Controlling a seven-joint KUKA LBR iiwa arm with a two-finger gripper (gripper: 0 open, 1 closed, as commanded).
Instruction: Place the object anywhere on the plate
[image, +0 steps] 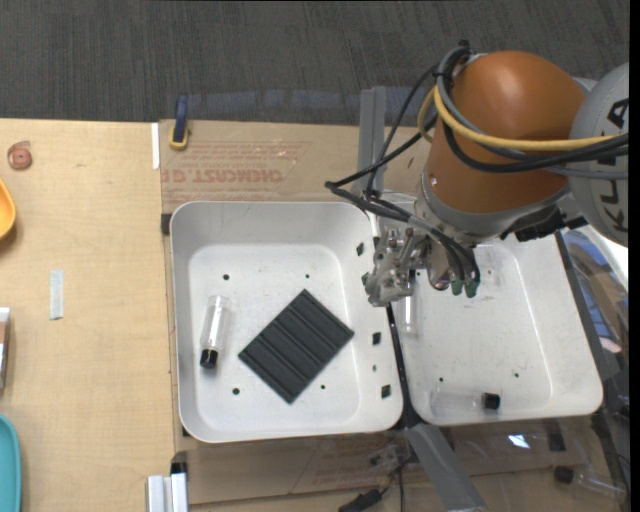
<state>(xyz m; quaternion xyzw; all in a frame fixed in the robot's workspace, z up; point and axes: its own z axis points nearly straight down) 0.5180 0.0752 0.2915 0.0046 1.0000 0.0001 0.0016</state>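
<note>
One dark ribbed plate (297, 344) is seen flat and turned diagonally on the floor of the left bin (190, 250). One clear vial with a black cap (212, 329) lies just left of it, apart from it. A second clear vial with a black cap (466, 402) lies near the front wall of the right bin (560, 330). The gripper (395, 283) is positioned over the shared bin walls. The state of the gripper cannot be told; it is masked by cables (455, 268) and the orange band (505, 125).
</note>
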